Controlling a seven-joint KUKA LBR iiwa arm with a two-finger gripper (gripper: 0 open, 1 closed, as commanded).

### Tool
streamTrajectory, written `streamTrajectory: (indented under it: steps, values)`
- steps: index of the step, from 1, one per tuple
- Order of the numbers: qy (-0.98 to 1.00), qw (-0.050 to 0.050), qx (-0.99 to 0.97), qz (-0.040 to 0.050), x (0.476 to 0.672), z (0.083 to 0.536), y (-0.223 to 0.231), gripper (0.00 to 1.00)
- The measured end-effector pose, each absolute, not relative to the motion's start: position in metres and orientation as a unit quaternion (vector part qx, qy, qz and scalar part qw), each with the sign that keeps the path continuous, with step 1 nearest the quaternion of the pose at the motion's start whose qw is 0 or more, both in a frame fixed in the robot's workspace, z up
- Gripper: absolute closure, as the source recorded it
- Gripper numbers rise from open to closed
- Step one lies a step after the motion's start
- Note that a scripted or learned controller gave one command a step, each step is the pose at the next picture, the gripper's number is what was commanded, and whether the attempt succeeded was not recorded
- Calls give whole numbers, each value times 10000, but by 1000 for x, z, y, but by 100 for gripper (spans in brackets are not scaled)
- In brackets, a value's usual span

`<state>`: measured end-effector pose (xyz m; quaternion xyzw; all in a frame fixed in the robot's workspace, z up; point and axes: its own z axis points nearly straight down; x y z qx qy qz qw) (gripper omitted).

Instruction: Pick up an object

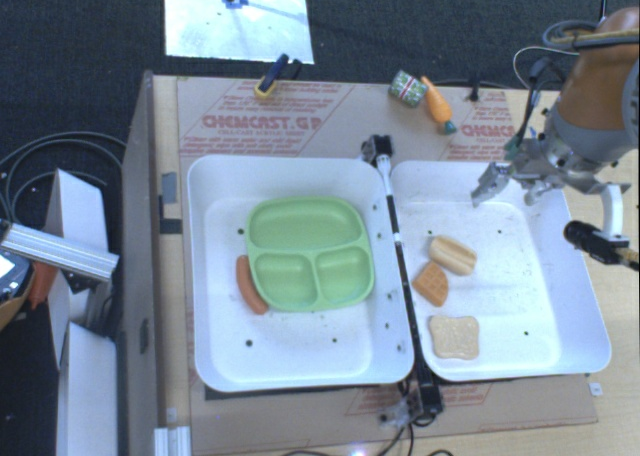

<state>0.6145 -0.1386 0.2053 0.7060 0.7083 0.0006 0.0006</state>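
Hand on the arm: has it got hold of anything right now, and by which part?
Nothing is held. The hand hangs over the far end of the right bin, apart from the bun, the cracker and the toast.

Bench surfaced with printed board. Two white bins sit centred side by side: left bin, right bin. Toy carrot and small can near far edge; clip at far-left.

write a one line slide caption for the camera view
End effector over the right bin holding a bun, cracker and toast; left bin holds a green tray and sausage.
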Motion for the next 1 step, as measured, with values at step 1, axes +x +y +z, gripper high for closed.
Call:
streamTrajectory:
  steps: [1]
  values:
    - [7086,-6,7056,-1,586,134,-96,0]
